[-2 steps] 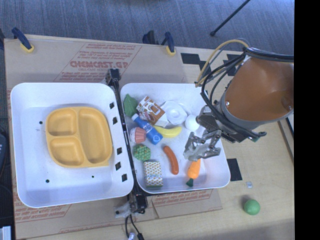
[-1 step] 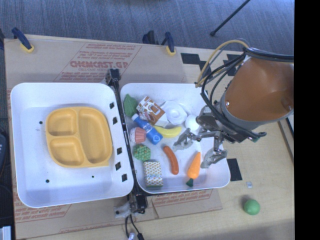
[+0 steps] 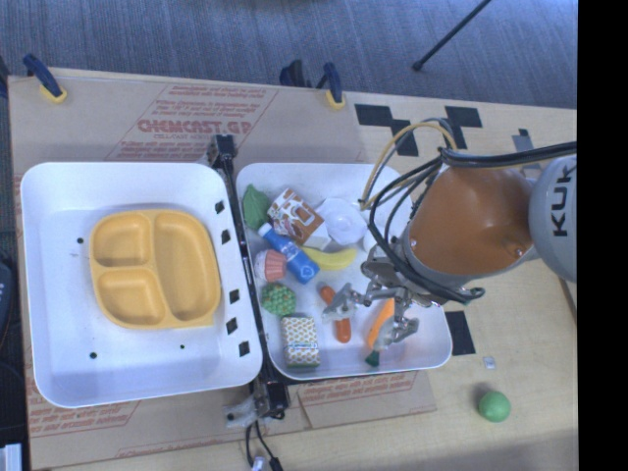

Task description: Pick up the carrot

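Note:
The carrot [image 3: 379, 324] is a slim orange stick with a dark green tip. It lies tilted near the front right corner of the right bin [image 3: 432, 353]. My gripper [image 3: 371, 319] hangs right over it, open, with one metal finger [image 3: 340, 308] to the carrot's left and the other to its right. The carrot lies on the bin floor between them. The orange wrist band covers the bin's right side.
The right bin also holds a small red-orange piece [image 3: 341, 331], a banana [image 3: 332, 258], a blue bottle [image 3: 287, 257], a brown carton [image 3: 295, 216], a green ball [image 3: 278, 298] and a checkered box [image 3: 300, 340]. A yellow divided plate [image 3: 154, 267] fills the left bin. A green ball [image 3: 494, 405] sits on the bench.

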{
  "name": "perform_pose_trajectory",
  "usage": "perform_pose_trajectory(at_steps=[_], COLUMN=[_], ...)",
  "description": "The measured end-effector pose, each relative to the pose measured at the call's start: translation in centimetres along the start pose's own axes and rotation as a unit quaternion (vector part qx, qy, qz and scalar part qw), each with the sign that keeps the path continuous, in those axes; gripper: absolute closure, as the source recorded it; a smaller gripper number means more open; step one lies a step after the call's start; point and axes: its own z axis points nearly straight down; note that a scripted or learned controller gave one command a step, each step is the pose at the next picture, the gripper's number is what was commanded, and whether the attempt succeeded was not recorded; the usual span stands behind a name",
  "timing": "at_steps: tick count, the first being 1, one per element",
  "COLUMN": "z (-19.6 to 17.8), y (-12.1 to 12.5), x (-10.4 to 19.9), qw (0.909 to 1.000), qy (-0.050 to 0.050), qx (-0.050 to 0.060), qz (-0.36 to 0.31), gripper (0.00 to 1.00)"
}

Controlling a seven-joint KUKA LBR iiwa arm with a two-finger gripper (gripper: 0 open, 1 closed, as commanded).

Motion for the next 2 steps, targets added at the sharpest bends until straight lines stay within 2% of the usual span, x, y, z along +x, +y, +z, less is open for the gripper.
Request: perform_pose_trajectory(at_steps=[1, 2], z=[4.3, 3.3], y=[-2.8, -2.8], x=[1.2, 1.1], qw=[0.9984, 0.9984], qy=[-0.001, -0.001], qx=[0.002, 0.001], qz=[-0.056, -0.057], gripper=[0.0, 1.0])
